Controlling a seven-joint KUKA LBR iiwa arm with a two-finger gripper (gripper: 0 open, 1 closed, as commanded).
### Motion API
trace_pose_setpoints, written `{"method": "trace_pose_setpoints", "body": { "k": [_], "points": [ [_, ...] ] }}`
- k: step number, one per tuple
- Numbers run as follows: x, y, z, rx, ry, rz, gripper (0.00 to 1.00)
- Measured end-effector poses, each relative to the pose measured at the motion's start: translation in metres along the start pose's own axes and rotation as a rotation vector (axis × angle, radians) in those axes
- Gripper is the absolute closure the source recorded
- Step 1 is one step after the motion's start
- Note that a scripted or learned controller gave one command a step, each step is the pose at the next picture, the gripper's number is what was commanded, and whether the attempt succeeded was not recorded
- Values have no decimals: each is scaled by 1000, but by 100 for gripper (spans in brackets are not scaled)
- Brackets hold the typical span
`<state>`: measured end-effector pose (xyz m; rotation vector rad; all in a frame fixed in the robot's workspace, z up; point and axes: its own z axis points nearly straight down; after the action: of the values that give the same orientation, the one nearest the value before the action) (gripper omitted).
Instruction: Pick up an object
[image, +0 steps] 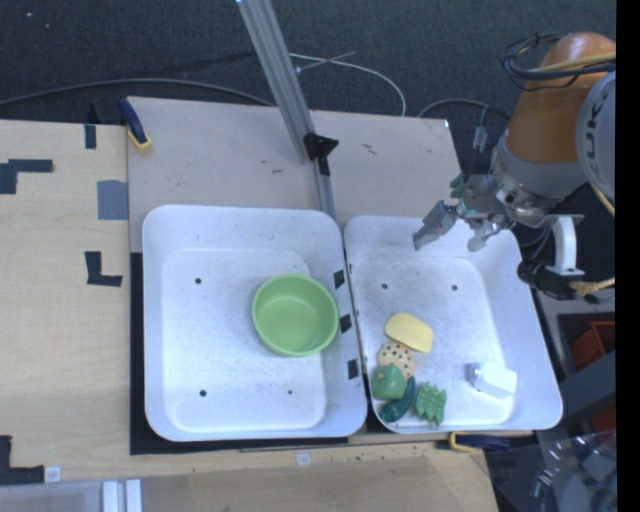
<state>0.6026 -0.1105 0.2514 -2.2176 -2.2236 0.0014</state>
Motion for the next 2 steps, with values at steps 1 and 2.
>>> {"method": "trace_pose_setpoints", "body": {
  "k": [1,2],
  "points": [
    [0,0,0,0,0,0,0],
    [-9,0,49,5,-1,2,0]
  ]
}}
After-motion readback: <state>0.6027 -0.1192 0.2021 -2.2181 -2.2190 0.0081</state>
